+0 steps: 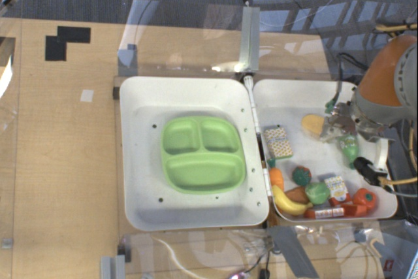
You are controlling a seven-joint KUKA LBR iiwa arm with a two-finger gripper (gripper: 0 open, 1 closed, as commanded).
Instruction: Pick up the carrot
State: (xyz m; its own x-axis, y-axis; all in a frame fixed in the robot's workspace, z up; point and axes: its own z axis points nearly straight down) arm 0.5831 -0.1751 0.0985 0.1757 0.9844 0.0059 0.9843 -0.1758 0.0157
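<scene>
KUKA arm reaches into right bin (366,91) from the right, gripper (341,122) low over the far-right part, beside a yellow toy piece (313,124) and a green one (349,148). Whether the fingers are open or shut: cannot tell, the wrist hides them; nothing seen held. The carrot (277,178), small, orange, smooth plastic w/ green tip, lies at the bin's near-left edge, just above a curved yellow banana (290,203), well apart from the gripper. Task looks barely begun: approach, grasp and lift all remain. Left bin (137,140) carries a glossy green divided plate (203,155), three compartments, rounded corners. Other toy foods cluster along the near wall.
</scene>
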